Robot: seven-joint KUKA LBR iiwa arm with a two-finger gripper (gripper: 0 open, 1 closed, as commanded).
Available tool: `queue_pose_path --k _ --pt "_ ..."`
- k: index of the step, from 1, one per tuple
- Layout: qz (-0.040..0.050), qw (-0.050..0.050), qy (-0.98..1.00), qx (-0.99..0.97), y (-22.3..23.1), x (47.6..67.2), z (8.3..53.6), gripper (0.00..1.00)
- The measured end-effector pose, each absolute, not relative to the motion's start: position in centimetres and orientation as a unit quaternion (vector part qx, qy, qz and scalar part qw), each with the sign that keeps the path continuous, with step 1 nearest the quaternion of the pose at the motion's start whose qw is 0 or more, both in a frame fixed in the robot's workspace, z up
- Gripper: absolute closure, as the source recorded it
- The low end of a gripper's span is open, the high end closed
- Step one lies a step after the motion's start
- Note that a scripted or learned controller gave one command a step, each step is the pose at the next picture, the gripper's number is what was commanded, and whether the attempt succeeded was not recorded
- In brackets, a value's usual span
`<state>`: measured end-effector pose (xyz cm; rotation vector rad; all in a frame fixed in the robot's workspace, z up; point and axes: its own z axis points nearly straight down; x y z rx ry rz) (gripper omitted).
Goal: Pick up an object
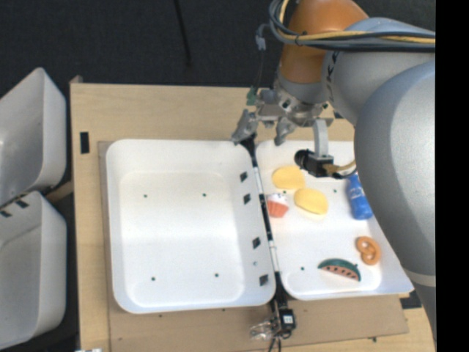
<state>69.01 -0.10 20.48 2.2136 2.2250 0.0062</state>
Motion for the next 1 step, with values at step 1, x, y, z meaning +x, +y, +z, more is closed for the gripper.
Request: queue_pose_path --k 1 --pt "0.0005 0.002 0.709 0.706 -0.42 69.02 21.26 1.0"
